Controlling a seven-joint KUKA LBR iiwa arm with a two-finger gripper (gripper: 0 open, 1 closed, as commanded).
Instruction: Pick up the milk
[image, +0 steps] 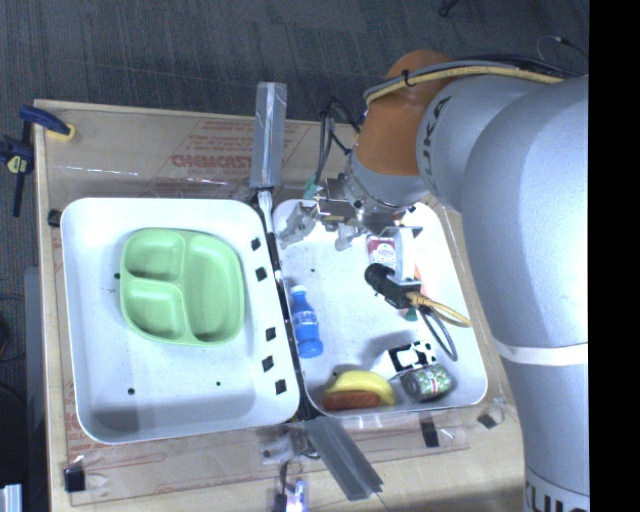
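Observation:
The milk (383, 247) is a small white and red carton in the right bin (345, 310), near its back wall, partly covered by the wrist. My gripper (320, 227) hangs over the back left part of that bin, just left of the carton. Its fingers (292, 225) are spread apart, and only the white bin floor shows between them. The gripper is open and not touching the milk.
A blue bottle (304, 322) lies along the right bin's left wall. At its front are a banana (362, 381), a red item (350, 400) and a greenish can (428, 382). The left bin (100, 390) holds a green divided plate (184, 285).

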